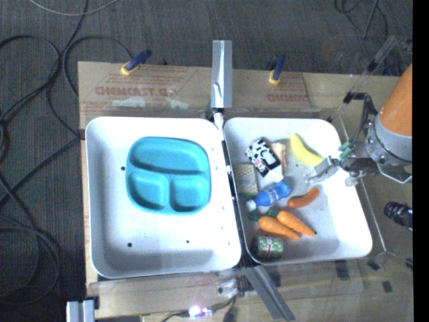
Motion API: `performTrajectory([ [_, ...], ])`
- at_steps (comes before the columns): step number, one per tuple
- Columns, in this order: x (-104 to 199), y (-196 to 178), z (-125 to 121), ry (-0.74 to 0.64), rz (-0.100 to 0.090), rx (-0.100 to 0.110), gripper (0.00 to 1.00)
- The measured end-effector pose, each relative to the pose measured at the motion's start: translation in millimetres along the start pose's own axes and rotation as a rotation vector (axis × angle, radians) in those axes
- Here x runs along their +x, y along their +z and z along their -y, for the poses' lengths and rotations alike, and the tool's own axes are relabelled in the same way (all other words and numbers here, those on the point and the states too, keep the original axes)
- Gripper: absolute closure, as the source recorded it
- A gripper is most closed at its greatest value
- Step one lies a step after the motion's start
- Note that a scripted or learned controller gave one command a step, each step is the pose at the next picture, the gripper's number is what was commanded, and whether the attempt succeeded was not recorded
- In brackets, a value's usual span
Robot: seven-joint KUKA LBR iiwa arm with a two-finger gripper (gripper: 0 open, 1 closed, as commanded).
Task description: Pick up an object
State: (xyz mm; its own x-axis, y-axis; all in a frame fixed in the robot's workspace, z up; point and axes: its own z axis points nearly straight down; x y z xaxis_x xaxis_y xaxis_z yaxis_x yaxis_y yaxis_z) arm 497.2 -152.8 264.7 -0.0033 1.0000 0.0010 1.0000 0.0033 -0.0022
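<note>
Two shallow white bins sat side by side on the bench. The left bin [100,200] held a blue compartment tray [169,174], lying flat in its upper middle. The right bin [348,227] held a cluster of objects in its left half: a black-and-white carton [262,154] near the top, a yellow banana [305,150] just to its right, a small water bottle [271,194] with a blue label lying tilted at the centre, a red chili-like piece [305,198] to the right of the bottle, two orange carrots [287,225] touching one another below it, and a green can [269,247] on its side at the lower left of the bin. The arm entered from the right of the frame, and the gripper [323,170] hung over the right bin, between the banana and the red piece. How far apart its tips stood could not be told, and nothing was seen held between them.
</note>
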Motion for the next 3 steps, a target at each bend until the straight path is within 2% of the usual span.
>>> performTrajectory([
  [1,-3,-36,12,-0.200,0.003,-0.003,0.00],
  [2,-35,32,-55,-0.137,0.003,0.001,0.00],
  [3,-60,131,-105,-0.237,0.003,0.001,0.00],
])
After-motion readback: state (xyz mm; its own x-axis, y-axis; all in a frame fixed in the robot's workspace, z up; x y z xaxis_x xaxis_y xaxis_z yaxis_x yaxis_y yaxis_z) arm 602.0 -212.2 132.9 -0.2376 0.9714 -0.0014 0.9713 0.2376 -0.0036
